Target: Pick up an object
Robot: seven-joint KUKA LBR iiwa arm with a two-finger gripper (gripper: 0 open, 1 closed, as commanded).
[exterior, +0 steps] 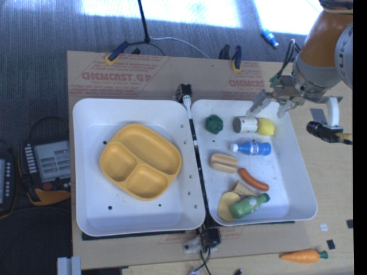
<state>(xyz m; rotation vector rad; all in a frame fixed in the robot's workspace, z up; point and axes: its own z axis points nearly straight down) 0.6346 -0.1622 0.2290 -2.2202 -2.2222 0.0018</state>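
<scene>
Camera view. My gripper (270,101) hangs over the far rim of the right bin (303,176), its two fingers spread wide with nothing between them. Just beneath and slightly nearer the camera lie a small white can (246,124) on its side and a yellow lemon (266,126), touching each other. To their left sits a dark green round item (214,124). Nearer the camera, in order, lie a blue and white bottle (252,148), a hot dog bun (223,162), a red sausage (253,179), and a green bottle (250,205) resting partly on a yellow wedge-like piece (227,200). The left bin (86,153) holds a yellow divided tray (141,161), well apart from my tool. An orange carrot (300,256) lies on the bench outside both bins.

Step in hand, as I judge it: the approach. No object is grasped yet, and my fingers stand above the can and lemon, the likeliest targets.

Next move, as I judge it: I must descend so the fingers straddle one item alone. Because can and lemon touch, the fingers risk pushing one aside or pinching both; the round lemon may also roll out on closing. Centring on the can's body seems safer.
</scene>
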